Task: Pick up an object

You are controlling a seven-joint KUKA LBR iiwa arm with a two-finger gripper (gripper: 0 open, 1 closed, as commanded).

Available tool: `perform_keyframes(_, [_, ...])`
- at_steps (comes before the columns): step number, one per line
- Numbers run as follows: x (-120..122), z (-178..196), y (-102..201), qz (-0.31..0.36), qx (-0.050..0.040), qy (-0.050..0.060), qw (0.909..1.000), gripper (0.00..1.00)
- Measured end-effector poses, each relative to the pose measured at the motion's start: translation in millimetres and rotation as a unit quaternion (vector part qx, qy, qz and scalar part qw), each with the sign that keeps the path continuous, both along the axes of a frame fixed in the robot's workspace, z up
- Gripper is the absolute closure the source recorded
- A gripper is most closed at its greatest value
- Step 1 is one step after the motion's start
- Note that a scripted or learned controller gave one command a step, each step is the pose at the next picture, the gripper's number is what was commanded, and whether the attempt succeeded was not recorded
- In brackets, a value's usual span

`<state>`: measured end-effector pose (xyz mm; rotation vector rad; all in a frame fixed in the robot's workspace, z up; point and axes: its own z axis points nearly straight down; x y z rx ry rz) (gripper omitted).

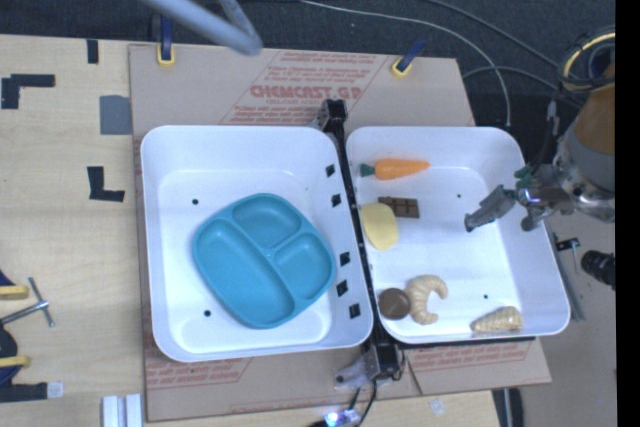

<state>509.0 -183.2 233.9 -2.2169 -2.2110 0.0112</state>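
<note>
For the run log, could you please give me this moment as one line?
gripper: over right bin, right side, holding nothing | carrot, croissant: in right bin | blue plate: left bin

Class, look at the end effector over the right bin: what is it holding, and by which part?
Nothing is held. The end effector hangs over bare floor of the right bin, apart from the carrot.

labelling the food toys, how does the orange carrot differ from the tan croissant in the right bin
The orange carrot-shaped toy is long, straight and tapered; the tan croissant-shaped toy is curved into a crescent. The carrot is bright orange with a green end, the croissant pale beige. The carrot lies near the far wall, the croissant nearer the front, next to a brown round piece. Both lie in the right white bin.
</note>
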Motion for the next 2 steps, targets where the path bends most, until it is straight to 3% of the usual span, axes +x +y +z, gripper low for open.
perform_keyframes(1, [3, 6, 0, 0.002, -0.0013, -0.005, 1.0, 0.0])
perform_keyframes(2, [3, -58, 5, 0.002, -0.0003, -0.003, 1.0, 0.0])
